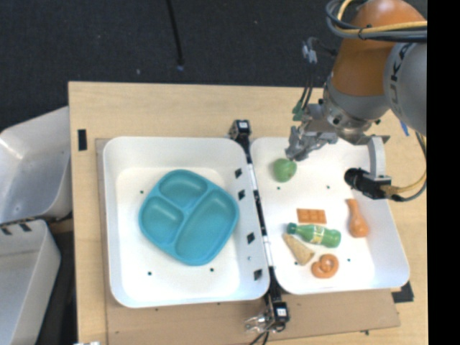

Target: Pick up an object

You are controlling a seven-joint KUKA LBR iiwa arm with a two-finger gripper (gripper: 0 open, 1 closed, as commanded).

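You see the gripper [296, 152] just above the green round fruit [284, 169] in right bin [388, 264]; fingers' state can't tell; fruit has no clear long axis

Gripper [296, 152] low, arm [366, 56] bent over it.

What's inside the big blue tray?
Nothing that I can see. The blue tray sits in the left bin, and its three compartments all look bare. Whatever lies underneath the tray is covered.
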